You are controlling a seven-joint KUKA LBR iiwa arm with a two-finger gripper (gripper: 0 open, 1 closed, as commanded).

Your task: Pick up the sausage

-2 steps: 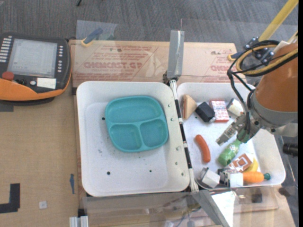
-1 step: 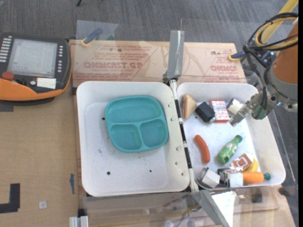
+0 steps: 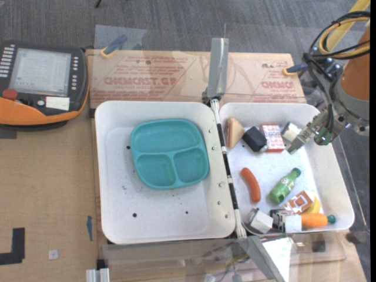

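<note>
1. The smooth, reddish-orange sausage (image 3: 251, 184), slightly curved, lies on the floor of the right shallow white bin (image 3: 332, 170), near that bin's left wall and about midway between its far and near ends.
2. The two-finger gripper (image 3: 296, 141) hangs over the far right part of the same bin, at the end of the grey arm with an orange band (image 3: 357, 75) that comes in from the right edge.
3. I cannot tell whether the jaws are released or clenched; nothing shows between them, and the sausage lies well apart from them, to the left and nearer.
4. Just right of the sausage a green plastic bottle (image 3: 285, 185) with a white label lies tilted.
5. Far of the sausage sit a tan wedge-shaped block (image 3: 234, 132), a black box-shaped object (image 3: 255, 139) and a small red-and-white carton (image 3: 272, 138), close together in a row.
6. Along the near right corner lie an orange carrot-shaped toy (image 3: 314, 220) and an orange-and-white patterned packet (image 3: 299, 202).
7. The left shallow white bin (image 3: 111, 181) holds a teal plastic plate with three compartments (image 3: 170, 153), resting flat near its middle.
8. Far left on the bench, an orange-and-grey control pendant with a screen (image 3: 42, 84) lies outside both bins.
</note>
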